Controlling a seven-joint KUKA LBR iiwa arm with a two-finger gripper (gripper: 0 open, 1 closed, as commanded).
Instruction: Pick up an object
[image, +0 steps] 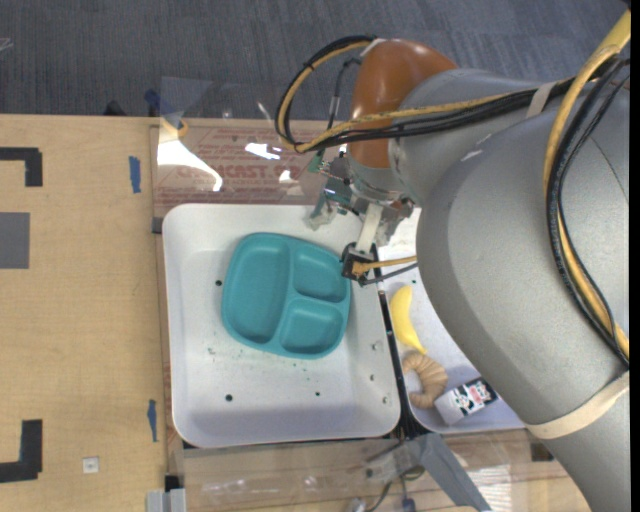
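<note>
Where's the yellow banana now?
In the camera view, the yellow banana lies in the right white bin by its left wall, just above a brown pastry.

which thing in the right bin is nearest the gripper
The yellow banana; the brown croissant and the black-and-white carton lie further from the gripper, lower in the view.

A divided plate (285, 295) lies in the left bin (190, 400), in its far half and nearer the right wall than the left. In the right bin (470, 425), a banana (403, 318) lies along the left wall. A pastry (430, 378) sits just before it towards the front edge, with a small carton (467, 398) just to the pastry's right.
</note>
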